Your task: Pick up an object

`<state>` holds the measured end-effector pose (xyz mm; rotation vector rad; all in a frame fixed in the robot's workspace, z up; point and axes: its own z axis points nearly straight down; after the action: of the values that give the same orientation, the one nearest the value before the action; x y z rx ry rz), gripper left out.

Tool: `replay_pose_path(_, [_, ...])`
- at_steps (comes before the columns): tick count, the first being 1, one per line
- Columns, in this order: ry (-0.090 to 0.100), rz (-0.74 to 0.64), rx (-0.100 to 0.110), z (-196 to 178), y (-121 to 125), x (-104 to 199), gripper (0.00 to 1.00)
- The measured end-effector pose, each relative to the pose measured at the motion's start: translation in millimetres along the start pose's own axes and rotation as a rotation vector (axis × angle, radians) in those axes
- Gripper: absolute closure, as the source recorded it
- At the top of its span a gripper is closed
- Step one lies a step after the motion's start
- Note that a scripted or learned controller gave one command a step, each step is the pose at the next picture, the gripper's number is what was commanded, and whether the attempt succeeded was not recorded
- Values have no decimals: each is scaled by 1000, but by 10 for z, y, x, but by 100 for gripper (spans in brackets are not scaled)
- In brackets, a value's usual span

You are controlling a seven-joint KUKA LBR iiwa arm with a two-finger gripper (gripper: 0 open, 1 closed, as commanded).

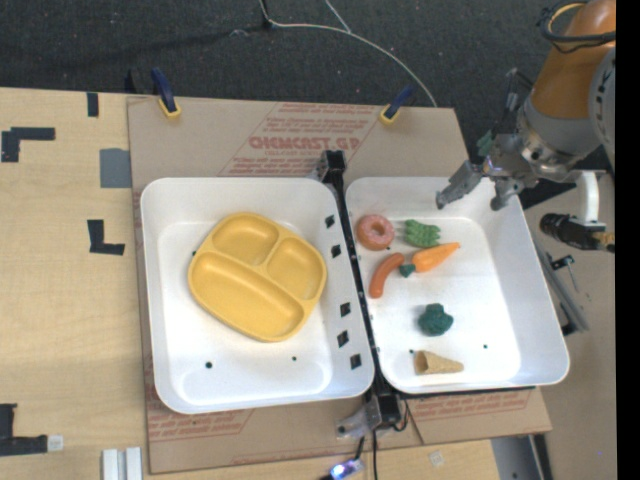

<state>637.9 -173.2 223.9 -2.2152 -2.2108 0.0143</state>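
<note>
The right bin holds several toy foods: a pink donut, a green leafy piece, an orange carrot, a red-orange sausage, a dark green broccoli and a tan wedge. My gripper hangs over the bin's far right rim, above and right of the leafy piece. Its two fingers are spread apart with nothing between them.
The left bin carries a yellow divided plate. A black divider with clips runs between the bins. Two clamps pin the cardboard at the back. A cable arcs behind.
</note>
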Motion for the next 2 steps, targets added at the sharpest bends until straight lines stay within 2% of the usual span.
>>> replay_pose_path(1, [-2,-3,-14,-85,27,5,0])
replay_pose_path(2, [-3,-3,-9,378,36,-57,0])
